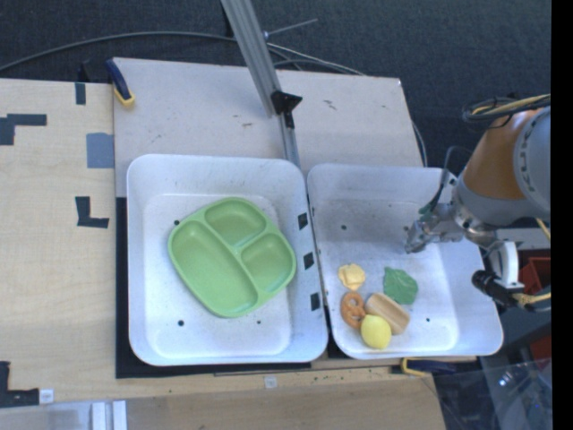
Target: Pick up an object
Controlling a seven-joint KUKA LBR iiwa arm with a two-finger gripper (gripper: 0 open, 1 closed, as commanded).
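Camera view from above the bench caught the tool (419, 236) low over the right bin (358, 186), above bare floor, with nothing seen between its fingers; whether those fingers were spread or pressed together could not be told at this size. Nearest below it lay a green leafy piece (400, 285). Just past that sat a tan bread-like block (387, 312), touching a yellow lemon-like fruit (376, 332). An orange pretzel-shaped piece (353, 308) and a small yellow lump (352, 277) lay farther down and to the tool's left. All five candidates were crowded together in the bin's near corner.

The likely trouble was that crowding. A descent onto the bread-like block risked a finger landing on the fruit or the pretzel shape, nudging the lot aside and closing on nothing. The flat green piece offered little height to pinch, so the fingers might scrape the bin floor. The round fruit looked apt to squirt out of a two-finger pinch. Closing where the tool hung would grip only air.

Well away to the tool's left, the other bin (143, 267) held a green divided plate (232, 255). Beyond both bins, a grey metal pole (253, 43) slanted across the bench (54, 240).
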